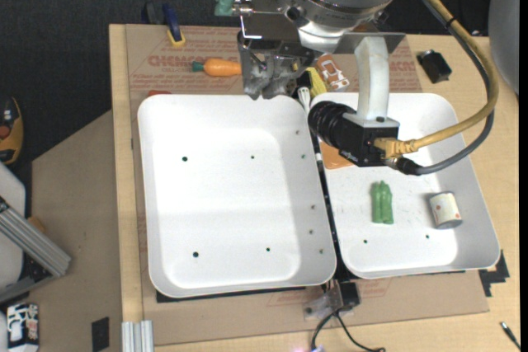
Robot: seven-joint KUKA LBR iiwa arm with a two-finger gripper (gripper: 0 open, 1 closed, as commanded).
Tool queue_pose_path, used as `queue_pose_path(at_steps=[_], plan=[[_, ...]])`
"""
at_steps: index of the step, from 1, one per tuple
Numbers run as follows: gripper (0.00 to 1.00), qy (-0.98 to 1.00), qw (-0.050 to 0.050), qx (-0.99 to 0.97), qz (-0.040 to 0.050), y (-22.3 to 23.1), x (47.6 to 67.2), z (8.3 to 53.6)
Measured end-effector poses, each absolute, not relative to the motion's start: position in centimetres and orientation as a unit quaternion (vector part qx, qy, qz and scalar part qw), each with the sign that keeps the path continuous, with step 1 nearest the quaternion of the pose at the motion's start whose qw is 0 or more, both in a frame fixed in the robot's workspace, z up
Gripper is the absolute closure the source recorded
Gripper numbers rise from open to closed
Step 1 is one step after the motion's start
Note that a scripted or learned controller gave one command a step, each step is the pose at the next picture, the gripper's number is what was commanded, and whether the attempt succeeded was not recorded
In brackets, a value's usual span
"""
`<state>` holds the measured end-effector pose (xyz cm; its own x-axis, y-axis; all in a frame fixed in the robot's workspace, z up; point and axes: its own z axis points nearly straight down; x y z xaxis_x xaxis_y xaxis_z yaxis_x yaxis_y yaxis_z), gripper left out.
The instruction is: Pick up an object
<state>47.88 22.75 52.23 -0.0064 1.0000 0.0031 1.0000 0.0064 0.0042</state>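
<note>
White plastic, two shallow bins side by side on a brown cardboard-covered bench (124, 136); I take the right-hand white bin (470, 218) as landmark. Inside it, near its middle, lies a small green ridged block (382, 203); just right of that, a short pale cylinder with a dark end (445, 209). An orange flat piece (334, 156) peeks out at the bin's left wall, mostly hidden under a black camera-like unit with a white bracket (363, 132). The left-hand white bin (223, 185) sits touching the landmark's left wall. The grey two-finger gripper (268, 82) hangs beyond the landmark's far-left corner, over the seam between the bins' far rims; whether its jaws are spread or pressed together I cannot tell, and nothing is seen between them. Beside it on the cardboard lies an orange carrot-shaped toy with a green tip (219, 67). Risks, as I judge them: a descent here would strike rim, not object; the cylinder may roll from a pinch; the yellow cable (462, 132) arcing over the landmark could drag across the pieces.
</note>
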Motion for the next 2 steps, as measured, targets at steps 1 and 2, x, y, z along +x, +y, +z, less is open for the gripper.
queue_pose_path(at_steps=[1, 2], plan=[[0.0, 0.708, 0.0, 0.707, 0.0011, 22.5, 47.9, 52.1], [1.0, 0.708, 0.001, 0.706, 0.0031, 22.6, 47.9, 53.2]])
